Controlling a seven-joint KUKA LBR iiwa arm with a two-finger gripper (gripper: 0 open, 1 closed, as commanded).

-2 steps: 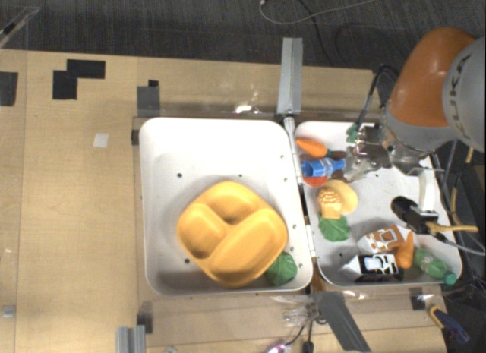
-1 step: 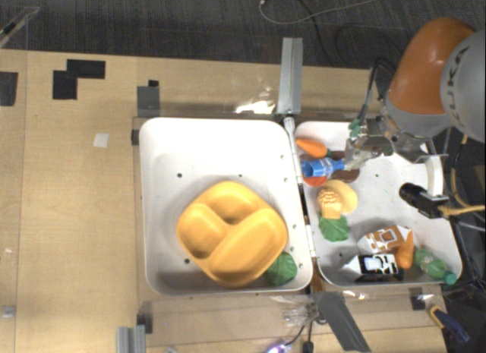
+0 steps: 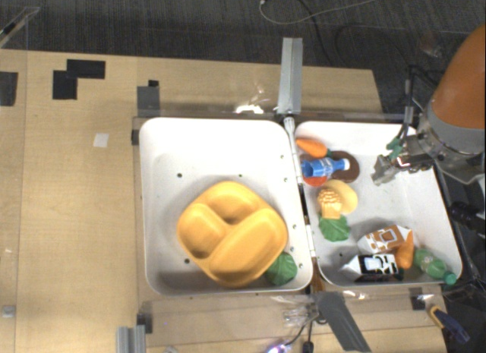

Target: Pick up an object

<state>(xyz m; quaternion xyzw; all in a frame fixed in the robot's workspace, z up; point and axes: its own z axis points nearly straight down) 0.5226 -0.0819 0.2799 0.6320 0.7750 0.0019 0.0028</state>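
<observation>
The right bin (image 3: 425,215) holds several small items. An orange carrot-like piece (image 3: 310,147) lies by its left wall, with a blue bottle (image 3: 323,168) over a dark brown disc (image 3: 343,163) just below it. Lower down sit a yellow corn cob (image 3: 331,199) and a green leafy piece (image 3: 334,228). At the front are a small carton (image 3: 382,238), a black box (image 3: 377,265), an orange piece (image 3: 406,251) and a green piece (image 3: 436,268). My gripper (image 3: 389,168) hangs over the bin's upper right, apart from all of them, with nothing between its fingers.
The left bin (image 3: 163,162) carries a large yellow sectioned plate (image 3: 230,233), upside down, with a green item (image 3: 282,269) at its right front corner. A metal post (image 3: 290,78) stands behind the divider between the bins. Cables run across the dark floor at the back.
</observation>
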